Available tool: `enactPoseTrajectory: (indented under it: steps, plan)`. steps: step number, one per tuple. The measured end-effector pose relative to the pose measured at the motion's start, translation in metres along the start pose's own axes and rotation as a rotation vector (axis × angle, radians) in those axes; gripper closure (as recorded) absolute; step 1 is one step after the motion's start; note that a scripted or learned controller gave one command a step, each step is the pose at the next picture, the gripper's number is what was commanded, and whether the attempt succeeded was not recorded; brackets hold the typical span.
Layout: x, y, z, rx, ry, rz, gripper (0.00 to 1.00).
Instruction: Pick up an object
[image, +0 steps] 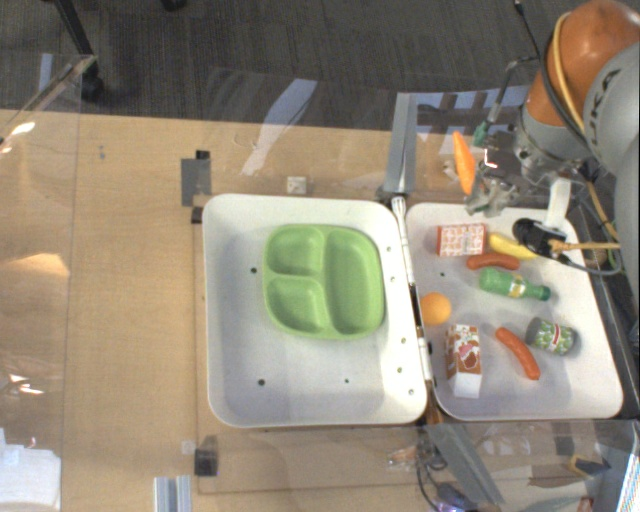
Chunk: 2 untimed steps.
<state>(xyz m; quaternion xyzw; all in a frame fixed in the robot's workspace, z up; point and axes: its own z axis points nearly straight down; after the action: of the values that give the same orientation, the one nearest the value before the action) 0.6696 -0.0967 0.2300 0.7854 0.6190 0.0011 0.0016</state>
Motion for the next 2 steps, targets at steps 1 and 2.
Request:
enactPoseTrajectory:
  steps: [1, 2]
  plan:
    - [0.0009, -0.0071, 0.0081, 0.001, 0.000, -0.140, 1.00]
    - [-0.0044, -0.0068, 0.0078, 0.000, 0.000, -0.262, 1.00]
